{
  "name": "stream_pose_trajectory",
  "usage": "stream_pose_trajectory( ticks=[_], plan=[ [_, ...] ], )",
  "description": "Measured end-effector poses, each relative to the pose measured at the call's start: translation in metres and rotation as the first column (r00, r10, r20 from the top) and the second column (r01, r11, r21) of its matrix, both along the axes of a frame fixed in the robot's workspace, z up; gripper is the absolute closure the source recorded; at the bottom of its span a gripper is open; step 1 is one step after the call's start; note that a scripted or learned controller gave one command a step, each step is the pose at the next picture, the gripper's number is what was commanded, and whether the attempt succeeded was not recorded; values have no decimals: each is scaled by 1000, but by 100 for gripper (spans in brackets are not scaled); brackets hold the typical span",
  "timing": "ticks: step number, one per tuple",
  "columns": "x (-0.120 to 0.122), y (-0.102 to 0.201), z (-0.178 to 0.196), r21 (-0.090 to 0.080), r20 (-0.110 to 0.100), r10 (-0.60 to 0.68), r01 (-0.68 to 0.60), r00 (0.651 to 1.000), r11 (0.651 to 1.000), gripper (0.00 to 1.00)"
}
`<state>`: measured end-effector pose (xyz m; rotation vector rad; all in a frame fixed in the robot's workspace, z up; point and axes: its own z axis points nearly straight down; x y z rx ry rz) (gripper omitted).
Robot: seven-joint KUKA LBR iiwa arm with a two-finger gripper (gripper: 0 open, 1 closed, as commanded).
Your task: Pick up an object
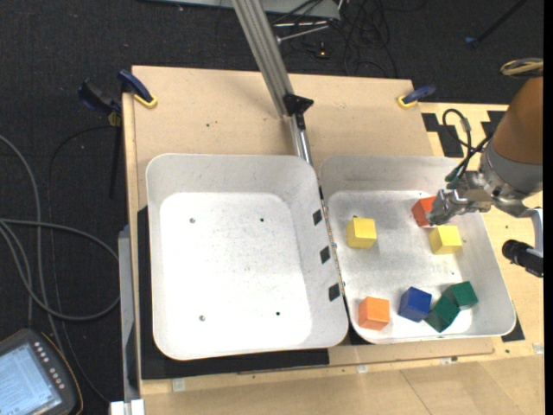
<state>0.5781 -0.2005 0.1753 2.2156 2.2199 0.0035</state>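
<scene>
Orange cube point(374, 312), lower edge of the right bin point(484, 327), toward that bin's left corner; faces turned slightly off the bin walls.

Blue cube point(416, 303), just right of the orange one, apart from it.

Two green cubes, dark point(443, 313) and lighter point(464, 294), touching or nearly so, lower right of the right bin; the dark one sits just beside the blue cube.

Yellow cube point(362, 232), middle left of the right bin, standing alone, edges roughly square to the frame.

Second yellow cube point(445, 239), middle right of the bin, just below the gripper point(447, 204).

Red-orange block point(422, 210), upper right part of the right bin, directly at the gripper's left side, touching or very nearly touching the fingertips. Part of it is hidden by the gripper, so its long axis and heading cannot be read; the visible face is a small, matte red-orange patch.

Gripper: low over the bin, reaching in from the frame's right. Whether it is spread or closed cannot be told, nor whether the block sits between the fingers.

Left bin point(173, 188): white, speckled, centre left of the frame.
</scene>
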Motion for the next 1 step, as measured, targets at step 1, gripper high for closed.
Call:
stream_pose_trajectory(
  ticks=[1],
  plan=[
    [2,0,54,-1,2,1,-1,1000,1000,100]
  ],
)
